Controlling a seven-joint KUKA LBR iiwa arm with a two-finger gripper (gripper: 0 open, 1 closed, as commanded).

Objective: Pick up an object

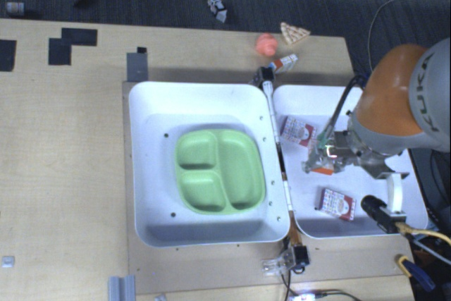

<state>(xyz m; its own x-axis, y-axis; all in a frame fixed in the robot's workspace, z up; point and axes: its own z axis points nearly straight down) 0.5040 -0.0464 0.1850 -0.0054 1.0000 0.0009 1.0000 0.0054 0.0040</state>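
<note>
My gripper (318, 164) hangs over the middle of the right bin (304, 220), with the grey arm and orange band reaching in from the right. A small orange-red object (324, 170) lies right under its tip; whether it sits between the fingers I cannot tell. A red and white packet (297, 130) lies at the bin's upper left. Another red and white packet (335, 202) lies near the front of the bin, below the gripper.
The left bin (144, 151) holds a green divided tray (220, 170). Behind the bins on the bench lie an orange ball (266, 44), a wedge-shaped piece (294, 32) and a small tube (282, 64). Black patches (69, 43) mark the bench at the far left.
</note>
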